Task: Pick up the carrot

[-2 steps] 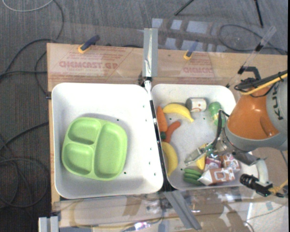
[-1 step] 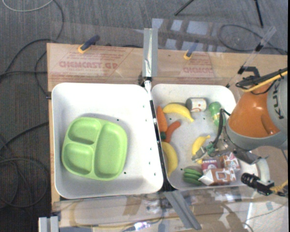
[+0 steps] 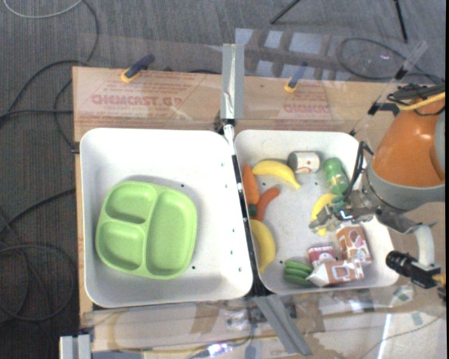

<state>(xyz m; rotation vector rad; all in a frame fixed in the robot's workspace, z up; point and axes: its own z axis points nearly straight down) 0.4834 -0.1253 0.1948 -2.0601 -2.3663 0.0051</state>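
Lying slantwise against the right bin's left wall, an orange carrot; pincer state unclear.

Left bin: divided plate at lower left. Right bin: carrot against left wall, banana upper middle, cartons lower right, gripper right of centre.

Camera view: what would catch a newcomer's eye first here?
The lime-green divided plate lying alone in the left bin stands out most. Next is the arm's orange band over the right bin, its gripper low among crowded toy food. The carrot lies against that bin's left wall.
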